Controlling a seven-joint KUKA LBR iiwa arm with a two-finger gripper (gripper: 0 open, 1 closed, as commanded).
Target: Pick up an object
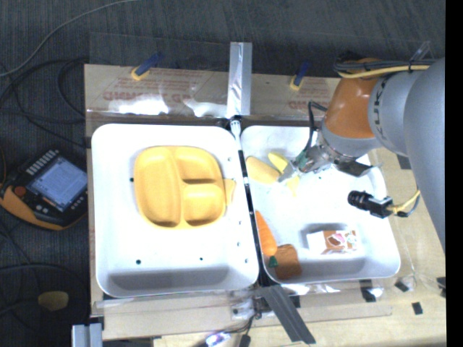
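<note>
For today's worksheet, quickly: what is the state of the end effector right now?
End effector: low in the right bin, beside the pale yellow pieces; open, shut or holding anything cannot be told.

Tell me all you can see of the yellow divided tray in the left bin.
The yellow divided tray looks like moulded plastic, rounded at the corners, with three compartments: one long, two smaller. It lies flat, open side up, in the upper middle of the left bin, resting on its floor. Nothing sits in it; no other object touches it.
</note>
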